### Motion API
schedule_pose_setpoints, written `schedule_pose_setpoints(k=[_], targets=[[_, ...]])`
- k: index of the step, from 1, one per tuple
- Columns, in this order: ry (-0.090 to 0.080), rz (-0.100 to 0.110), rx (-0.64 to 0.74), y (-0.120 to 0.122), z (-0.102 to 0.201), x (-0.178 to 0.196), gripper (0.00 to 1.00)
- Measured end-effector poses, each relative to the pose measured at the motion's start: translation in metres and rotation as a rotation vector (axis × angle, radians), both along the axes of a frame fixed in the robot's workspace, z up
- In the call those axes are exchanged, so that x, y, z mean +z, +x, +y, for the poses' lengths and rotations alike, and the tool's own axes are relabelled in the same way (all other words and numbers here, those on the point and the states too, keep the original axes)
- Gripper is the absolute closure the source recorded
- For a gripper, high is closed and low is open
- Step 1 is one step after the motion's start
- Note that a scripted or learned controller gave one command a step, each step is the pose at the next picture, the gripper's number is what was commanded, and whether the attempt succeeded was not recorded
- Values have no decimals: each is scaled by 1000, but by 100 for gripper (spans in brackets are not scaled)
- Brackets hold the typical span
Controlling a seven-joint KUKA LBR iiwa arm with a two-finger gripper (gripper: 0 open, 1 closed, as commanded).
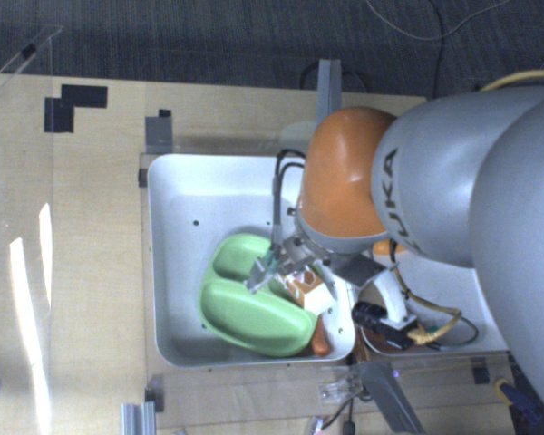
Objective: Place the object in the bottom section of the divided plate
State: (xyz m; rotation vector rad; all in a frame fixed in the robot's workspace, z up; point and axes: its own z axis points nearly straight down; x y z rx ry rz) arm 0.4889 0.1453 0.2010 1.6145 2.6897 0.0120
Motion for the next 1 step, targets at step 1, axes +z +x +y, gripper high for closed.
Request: schedule_pose_setpoints(k=[1], targets=[[-2, 6, -387, 70, 16, -32, 0]])
